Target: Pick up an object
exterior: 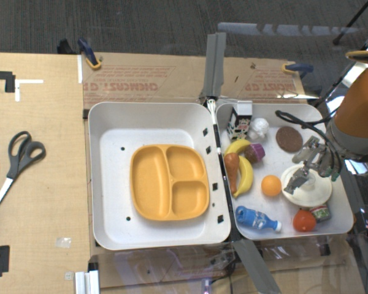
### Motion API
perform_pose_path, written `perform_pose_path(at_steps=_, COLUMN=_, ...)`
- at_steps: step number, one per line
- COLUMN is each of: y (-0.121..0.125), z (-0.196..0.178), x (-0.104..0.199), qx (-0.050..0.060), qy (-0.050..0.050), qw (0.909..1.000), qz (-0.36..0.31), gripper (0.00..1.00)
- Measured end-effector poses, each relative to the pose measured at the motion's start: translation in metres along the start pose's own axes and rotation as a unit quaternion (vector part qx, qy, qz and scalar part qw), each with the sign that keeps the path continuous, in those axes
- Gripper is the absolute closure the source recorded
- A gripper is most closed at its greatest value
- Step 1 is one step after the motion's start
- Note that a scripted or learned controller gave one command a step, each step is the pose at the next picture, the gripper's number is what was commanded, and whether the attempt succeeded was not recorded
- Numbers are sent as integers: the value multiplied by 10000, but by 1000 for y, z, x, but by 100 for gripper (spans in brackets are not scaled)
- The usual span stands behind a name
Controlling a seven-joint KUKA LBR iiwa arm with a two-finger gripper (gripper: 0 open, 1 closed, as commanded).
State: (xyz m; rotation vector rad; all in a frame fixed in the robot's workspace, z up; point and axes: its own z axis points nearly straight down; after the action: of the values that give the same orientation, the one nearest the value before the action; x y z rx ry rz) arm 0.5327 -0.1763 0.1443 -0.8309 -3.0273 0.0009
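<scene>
Reaching in from the right, the end effector (302,171) hangs low over the right bin (337,225), directly above a white round dish (313,192) that sits near the bin's right side. Its two fingers (299,182) stand apart, with nothing visible between them, and their tips are close to or touching the dish's top; which of the two cannot be told from this angle. Around the dish lie the things that could be picked. An orange ball (271,185) rests just to its left, and a red tomato-like ball (304,220) sits just below it at the bin's near edge, beside a small labelled can (321,213). A blue bottle (256,220) lies on its side along the near wall. A yellow banana (244,167) curves down the left part of the bin, with a brown sausage-shaped item (232,168) against its left flank and a purple piece (256,152) at its upper end. Farther back are a brown round disc (289,138), a white crumpled lump (258,127) and a small printed box (240,120). The left bin (104,182) holds a yellow divided plate (170,182) with three compartments. Scissors (17,162) lie well apart on the wooden surface (37,225) to the left.
</scene>
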Motion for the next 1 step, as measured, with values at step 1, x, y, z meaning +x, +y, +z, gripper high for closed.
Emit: perform_pose_path(at_steps=1, y=68, z=55, x=17, qx=2, qy=1, qw=9999, qz=173, gripper=0)
